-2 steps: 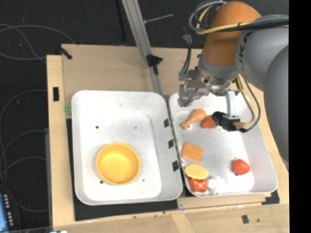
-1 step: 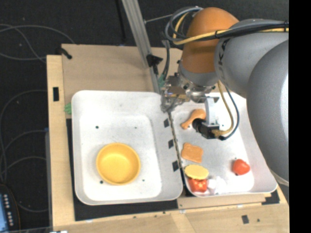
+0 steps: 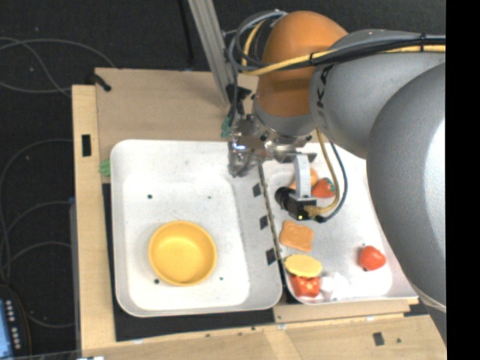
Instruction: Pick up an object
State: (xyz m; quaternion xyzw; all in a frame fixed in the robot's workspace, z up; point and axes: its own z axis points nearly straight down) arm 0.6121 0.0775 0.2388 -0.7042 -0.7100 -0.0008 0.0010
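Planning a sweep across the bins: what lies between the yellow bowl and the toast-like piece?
In the camera view, between the yellow bowl and the toast-like piece: bare white floor of the left bin, then the divider rims between bins.

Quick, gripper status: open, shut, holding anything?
Gripper: cannot be told from this angle; it sits at the far end of the rim between the two bins, with the wrist covering it.
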